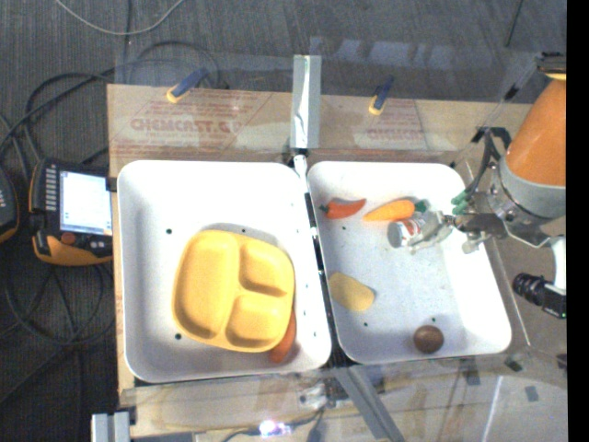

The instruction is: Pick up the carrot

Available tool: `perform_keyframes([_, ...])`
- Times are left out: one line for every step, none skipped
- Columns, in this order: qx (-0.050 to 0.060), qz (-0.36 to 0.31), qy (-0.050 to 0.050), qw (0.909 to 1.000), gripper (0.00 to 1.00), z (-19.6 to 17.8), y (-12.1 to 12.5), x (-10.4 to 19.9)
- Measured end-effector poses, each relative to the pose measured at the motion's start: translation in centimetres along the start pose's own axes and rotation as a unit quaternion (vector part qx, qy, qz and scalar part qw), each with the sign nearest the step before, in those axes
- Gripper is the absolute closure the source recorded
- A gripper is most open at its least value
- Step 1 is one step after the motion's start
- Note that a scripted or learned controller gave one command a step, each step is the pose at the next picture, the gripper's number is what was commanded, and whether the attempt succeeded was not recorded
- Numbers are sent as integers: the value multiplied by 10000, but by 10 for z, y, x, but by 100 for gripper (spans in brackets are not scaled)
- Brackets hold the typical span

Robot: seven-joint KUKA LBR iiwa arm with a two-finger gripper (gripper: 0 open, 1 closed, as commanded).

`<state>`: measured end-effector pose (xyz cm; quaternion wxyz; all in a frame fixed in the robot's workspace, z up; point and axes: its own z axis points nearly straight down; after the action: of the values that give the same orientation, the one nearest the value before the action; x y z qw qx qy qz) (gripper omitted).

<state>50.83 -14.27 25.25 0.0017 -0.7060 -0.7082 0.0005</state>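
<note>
The brown board-topped desk (230, 122) carries two shallow white plastic bins side by side, the left bin (138, 247) and the right bin (479, 320). In the left one lies a yellow three-compartment plastic tray (235, 288) with something orange-red peeking from under its near edge. The grey arm with its orange band (543, 145) reaches in from the right, and its gripper (425, 228) hangs over the far part of the right bin.

Smaller things in the right bin: a pale yellow flat chip-like piece (352, 292), the small orange toy carrot (389, 210) with a green top, a red pepper-like piece (344, 207) just beside its tip, and a brown round nut-like thing (428, 339) near the front wall.

The carrot lies flat near the far wall, its green end close to the gripper. Whether the fingers are released or clenched I cannot tell (the metal parts blur together), and nothing visibly sits between them.

It is probably light, stiff, smooth plastic, likely slippery; gripping across the thick middle seems best.
</note>
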Motion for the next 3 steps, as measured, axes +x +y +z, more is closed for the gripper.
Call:
perform_keyframes([-8, -287, 1, 9996, 0, -12, 85, -17])
perform_keyframes([-4, -876, -17, 9962, 0, 108, 123, -61])
perform_keyframes([-95, -1868, -63, 9823, 0, 142, 156, -46])
